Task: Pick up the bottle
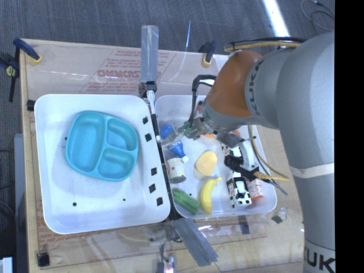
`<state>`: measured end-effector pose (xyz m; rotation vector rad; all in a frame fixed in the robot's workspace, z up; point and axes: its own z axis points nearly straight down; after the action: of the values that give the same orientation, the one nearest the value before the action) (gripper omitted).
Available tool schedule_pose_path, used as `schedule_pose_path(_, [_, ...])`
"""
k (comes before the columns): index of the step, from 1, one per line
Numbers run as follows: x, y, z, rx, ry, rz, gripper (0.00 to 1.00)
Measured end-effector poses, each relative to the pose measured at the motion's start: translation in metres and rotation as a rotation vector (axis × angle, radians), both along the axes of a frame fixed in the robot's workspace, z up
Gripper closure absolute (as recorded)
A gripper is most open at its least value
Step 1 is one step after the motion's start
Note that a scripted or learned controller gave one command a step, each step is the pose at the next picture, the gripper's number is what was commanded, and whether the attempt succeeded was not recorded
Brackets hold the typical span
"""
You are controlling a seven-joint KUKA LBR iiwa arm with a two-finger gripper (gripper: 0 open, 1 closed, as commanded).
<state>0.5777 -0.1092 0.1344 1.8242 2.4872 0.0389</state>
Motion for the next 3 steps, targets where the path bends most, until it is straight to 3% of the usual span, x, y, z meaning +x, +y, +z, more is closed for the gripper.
schedule_pose_path(1, [-0.017, -0.003, -0.024, 0.003, 0.042, -0.077, 0.00])
schedule_pose_path(2, [-0.018, 0.000, -0.017, 0.008, 0.049, -0.071, 1.00])
schedule_pose_path(3, [-0.009, 0.053, 0.140, 0.012, 0.060, 0.032, 1.00])
